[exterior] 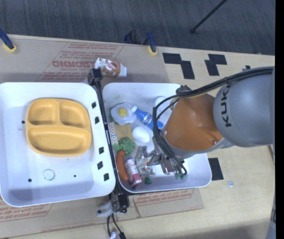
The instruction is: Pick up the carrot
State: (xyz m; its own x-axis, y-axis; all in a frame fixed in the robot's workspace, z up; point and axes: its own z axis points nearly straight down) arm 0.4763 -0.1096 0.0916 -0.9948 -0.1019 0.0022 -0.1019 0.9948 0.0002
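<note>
right bin (191, 91) holds carrot (122, 165) beside hand (154, 166).

A single fixed camera looked down at a slant from above the bench (42, 54), far enough back to take in both white bins, the left bin (2, 133) and the right bin (196, 176), with dark floor showing beyond the bench's far edge. Relative to the right bin, the arm (241, 113) entered from the frame's right side and stood nearer the lens, covering part of that bin
</note>
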